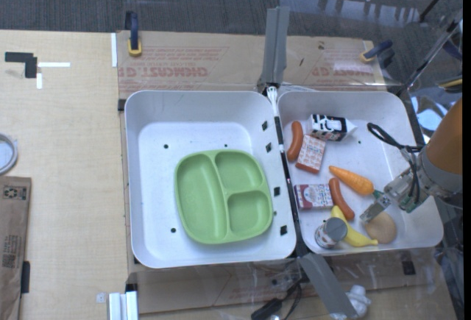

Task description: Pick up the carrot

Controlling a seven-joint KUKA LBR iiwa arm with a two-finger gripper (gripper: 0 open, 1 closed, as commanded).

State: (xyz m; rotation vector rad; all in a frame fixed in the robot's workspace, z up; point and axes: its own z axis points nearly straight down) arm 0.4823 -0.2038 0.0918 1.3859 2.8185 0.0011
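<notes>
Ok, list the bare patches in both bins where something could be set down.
Left bin: bare white floor all around the green plate, widest along the top. Right bin: crowded centre and bottom around the carrot and gripper; a bare strip remains along its top wall.

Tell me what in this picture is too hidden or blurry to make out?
- Tool, camera view: small and blurred, so open or shut is unclear; whether it touches the carrot is unclear too.
- Arm: cut off by the right edge.
- Small boxes: print too small to read.
- Banana: partly covered by the can and potato.
</notes>
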